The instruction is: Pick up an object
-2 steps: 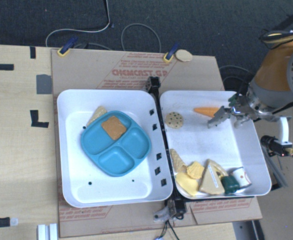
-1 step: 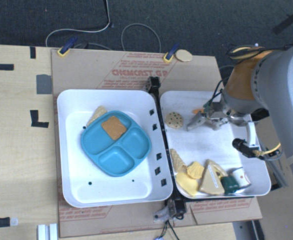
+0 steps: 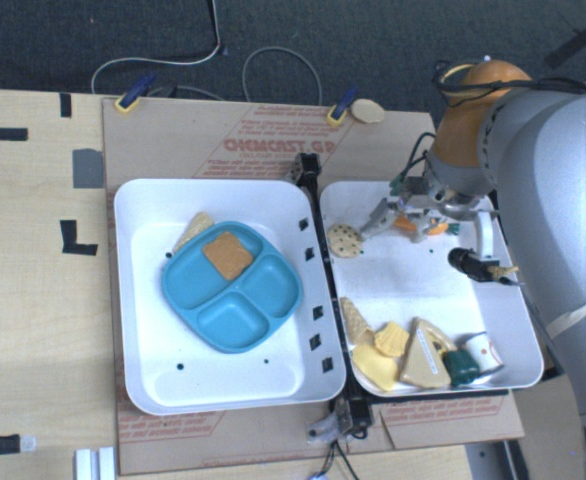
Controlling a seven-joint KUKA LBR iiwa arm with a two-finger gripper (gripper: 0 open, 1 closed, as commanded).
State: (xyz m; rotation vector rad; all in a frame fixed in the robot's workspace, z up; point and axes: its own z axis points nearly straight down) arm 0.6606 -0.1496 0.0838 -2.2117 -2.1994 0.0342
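My gripper (image 3: 405, 218) hangs low over the back of the right bin (image 3: 428, 286), below the orange band of the arm. A small orange object (image 3: 409, 226) lies right at the gripper; whether it is gripped I cannot tell. A round speckled cookie (image 3: 345, 240) lies just left of the gripper, near the bin's left wall. At the front of this bin lie a ridged tan piece (image 3: 354, 318), yellow cheese pieces (image 3: 376, 360), a sandwich wedge (image 3: 425, 356), a dark green item (image 3: 463, 369) and a small white cup (image 3: 482, 349).
The left bin (image 3: 143, 268) holds a blue divided plate (image 3: 235, 293) with a brown toast square (image 3: 228, 256) in one compartment and a tan piece (image 3: 194, 230) tucked under its back edge. A black part (image 3: 471, 264) juts out beside the arm on the right.
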